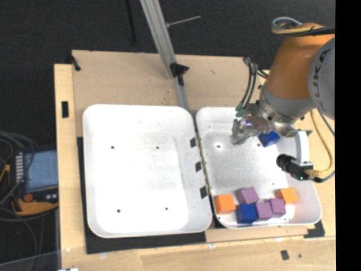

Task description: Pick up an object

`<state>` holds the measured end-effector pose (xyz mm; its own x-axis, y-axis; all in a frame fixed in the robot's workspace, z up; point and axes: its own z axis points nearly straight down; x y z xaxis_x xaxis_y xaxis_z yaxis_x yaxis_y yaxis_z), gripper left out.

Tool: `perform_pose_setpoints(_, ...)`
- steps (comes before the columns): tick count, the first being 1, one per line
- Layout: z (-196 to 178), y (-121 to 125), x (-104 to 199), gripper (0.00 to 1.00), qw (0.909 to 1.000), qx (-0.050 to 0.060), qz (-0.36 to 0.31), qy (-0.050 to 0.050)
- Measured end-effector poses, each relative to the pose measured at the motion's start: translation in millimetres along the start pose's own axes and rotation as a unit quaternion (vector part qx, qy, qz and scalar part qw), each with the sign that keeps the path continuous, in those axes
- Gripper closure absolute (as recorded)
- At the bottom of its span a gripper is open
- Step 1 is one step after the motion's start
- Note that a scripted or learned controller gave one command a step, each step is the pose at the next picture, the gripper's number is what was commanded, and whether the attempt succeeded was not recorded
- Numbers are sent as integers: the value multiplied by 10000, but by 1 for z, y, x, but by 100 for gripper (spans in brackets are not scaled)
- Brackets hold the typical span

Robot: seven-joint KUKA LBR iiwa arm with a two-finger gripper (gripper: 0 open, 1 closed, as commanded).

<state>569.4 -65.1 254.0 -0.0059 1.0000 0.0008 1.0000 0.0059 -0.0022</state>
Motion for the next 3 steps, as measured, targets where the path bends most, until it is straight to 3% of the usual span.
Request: perform_pose_setpoints(3,17,27,136,100,10000,-17,-3,-1)
